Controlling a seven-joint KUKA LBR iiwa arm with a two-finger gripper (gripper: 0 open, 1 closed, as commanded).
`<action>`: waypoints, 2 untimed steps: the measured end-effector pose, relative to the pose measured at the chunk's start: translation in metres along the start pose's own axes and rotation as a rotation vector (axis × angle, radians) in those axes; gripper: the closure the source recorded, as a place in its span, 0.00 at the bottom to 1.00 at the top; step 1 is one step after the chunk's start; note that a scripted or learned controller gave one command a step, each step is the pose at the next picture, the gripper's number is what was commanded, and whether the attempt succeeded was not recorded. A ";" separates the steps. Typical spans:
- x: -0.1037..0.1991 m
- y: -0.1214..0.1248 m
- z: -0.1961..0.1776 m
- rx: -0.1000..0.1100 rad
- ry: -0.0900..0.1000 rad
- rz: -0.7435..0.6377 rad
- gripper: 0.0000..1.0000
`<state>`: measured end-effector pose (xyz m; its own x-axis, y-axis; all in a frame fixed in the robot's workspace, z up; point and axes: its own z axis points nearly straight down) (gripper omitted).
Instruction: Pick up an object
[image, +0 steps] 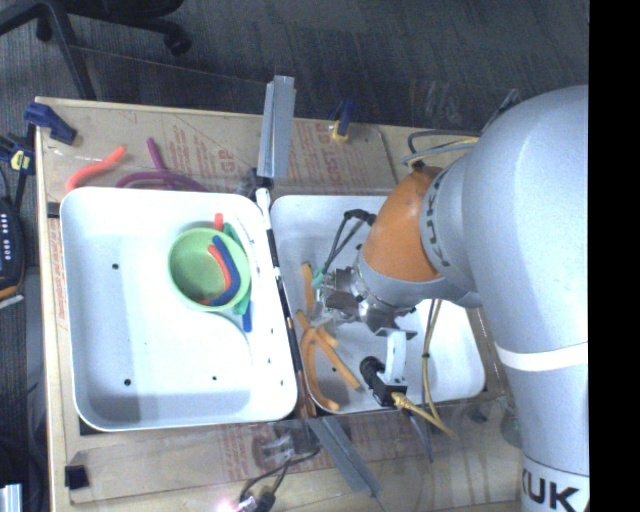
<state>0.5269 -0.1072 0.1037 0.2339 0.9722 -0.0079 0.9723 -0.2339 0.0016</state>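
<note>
The likeliest pick, a bundle of orange strips (322, 362), lies in the right bin (300, 225), pressed into its lower left corner, with one strip running along the left wall and the others fanning toward the bottom rim. The gripper (326, 290) hangs just above them, near that same left wall; whether it is apart or together cannot be told, as the wrist covers it, and nothing shows clamped in it. The grey arm (520, 230) with its orange band spreads over the middle and right of this bin, leaving bare white floor only at the top left and in a patch at the lower right. Across the shared rims, the left bin (130, 350) holds a green bowl (198, 268) near its right wall, with red and blue curved pieces (226, 264) inside and a blue piece (246, 318) just beside its lower edge. The left and lower floor there is open, well apart from the bowl.
</note>
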 end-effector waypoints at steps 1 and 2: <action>-0.001 0.000 0.000 0.000 -0.002 0.001 0.00; -0.004 0.024 0.011 -0.002 0.003 -0.191 0.00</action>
<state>0.5491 -0.1169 0.0929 0.0452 0.9990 -0.0050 0.9990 -0.0452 0.0025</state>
